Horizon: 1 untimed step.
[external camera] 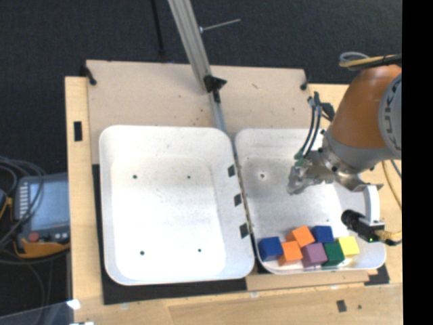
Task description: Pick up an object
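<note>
The claw (298, 182) hangs over the right bin (270, 156), can't tell how it's set from here, and the blocks (310, 245) are all bunched up along that bin's near edge, well below it.

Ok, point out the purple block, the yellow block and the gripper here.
purple block (314, 253): camera view, its top face.
yellow block (349, 246): camera view, its top face.
gripper (298, 183): camera view, at its fingertips.
</note>
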Each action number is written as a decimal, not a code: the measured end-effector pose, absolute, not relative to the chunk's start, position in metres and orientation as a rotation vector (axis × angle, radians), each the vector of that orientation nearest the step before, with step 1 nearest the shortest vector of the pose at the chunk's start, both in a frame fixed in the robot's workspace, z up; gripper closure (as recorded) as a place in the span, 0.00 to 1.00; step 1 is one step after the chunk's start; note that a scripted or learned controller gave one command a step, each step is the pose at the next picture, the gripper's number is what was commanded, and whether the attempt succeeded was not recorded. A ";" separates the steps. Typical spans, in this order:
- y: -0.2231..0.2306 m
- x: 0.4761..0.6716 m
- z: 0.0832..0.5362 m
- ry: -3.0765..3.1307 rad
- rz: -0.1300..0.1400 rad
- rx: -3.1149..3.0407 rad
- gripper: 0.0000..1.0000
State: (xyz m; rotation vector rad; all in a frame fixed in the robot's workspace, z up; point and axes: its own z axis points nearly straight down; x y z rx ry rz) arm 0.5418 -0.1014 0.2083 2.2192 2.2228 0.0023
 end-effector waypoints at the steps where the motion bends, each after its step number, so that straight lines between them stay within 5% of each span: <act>1: -0.049 0.555 0.212 2.230 0.004 2.213 1.00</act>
